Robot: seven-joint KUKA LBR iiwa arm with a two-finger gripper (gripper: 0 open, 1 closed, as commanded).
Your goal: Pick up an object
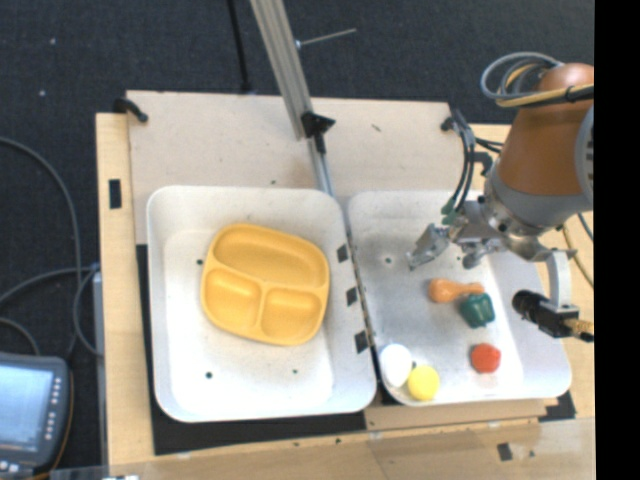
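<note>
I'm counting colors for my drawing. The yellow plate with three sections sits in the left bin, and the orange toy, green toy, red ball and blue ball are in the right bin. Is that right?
Almost. There is no blue ball; the camera view shows a yellow ball near the front edge of the right bin, beside a white object. The yellow plate in the left bin, the orange toy, green toy and red ball are as you said.

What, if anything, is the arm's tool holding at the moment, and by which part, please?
Nothing is held. The tool hangs over bare floor in the right bin, with nothing between its fingers; the orange carrot-like piece lies apart from it, below.
</note>
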